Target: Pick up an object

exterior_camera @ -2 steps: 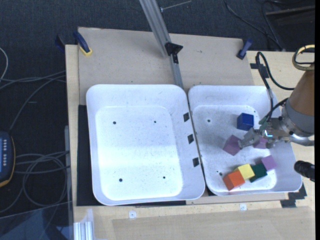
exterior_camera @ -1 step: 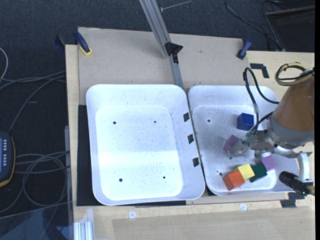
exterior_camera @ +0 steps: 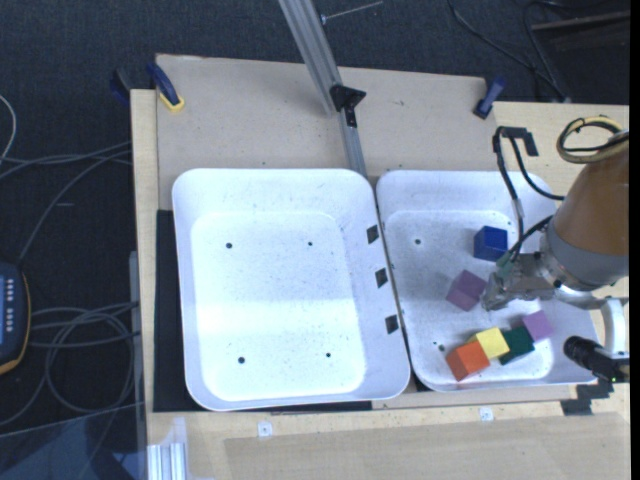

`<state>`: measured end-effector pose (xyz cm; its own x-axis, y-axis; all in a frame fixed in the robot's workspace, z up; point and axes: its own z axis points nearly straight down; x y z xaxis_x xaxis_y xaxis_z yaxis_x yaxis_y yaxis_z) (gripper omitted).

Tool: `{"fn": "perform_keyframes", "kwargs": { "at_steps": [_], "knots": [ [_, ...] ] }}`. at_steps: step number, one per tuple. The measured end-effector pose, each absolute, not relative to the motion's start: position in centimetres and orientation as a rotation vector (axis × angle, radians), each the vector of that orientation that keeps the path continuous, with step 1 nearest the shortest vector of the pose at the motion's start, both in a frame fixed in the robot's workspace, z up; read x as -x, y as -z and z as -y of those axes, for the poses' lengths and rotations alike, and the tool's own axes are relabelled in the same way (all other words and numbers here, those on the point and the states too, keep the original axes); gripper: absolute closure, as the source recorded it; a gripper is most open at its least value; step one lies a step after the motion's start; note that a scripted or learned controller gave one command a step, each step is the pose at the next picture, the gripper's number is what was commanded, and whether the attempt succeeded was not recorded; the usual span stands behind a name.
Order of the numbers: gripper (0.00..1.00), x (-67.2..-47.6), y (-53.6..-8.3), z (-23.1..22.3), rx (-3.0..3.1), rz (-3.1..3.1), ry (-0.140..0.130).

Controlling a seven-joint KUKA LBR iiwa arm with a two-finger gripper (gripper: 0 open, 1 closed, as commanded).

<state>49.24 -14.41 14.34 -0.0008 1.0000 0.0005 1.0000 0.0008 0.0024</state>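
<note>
You see the gripper (exterior_camera: 503, 290) low in the right bin (exterior_camera: 425, 363) beside the purple block (exterior_camera: 466, 290) — presumably lining up (grip state: cannot tell).

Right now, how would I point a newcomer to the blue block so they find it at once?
Start at the right-hand white bin, where the arm reaches in. Look to its far half, above the gripper in the picture: the blue block sits there apart from the others. It is the only blue one; the purple block lies nearer, and the orange block, yellow block and green block cluster at the near edge.
</note>
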Motion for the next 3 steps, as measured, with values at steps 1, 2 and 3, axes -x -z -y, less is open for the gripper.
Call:
{"fn": "perform_keyframes", "kwargs": {
  "at_steps": [1, 2, 3],
  "knots": [
    [1.0, -50.4, -19.7, 14.2, -2.215, -2.22, -0.006],
    [1.0, -50.5, -20.4, 14.1, -2.218, -2.222, -0.002],
    [1.0, -52.2, -20.4, 9.7, -2.215, -2.228, -0.004]
  ]
}}
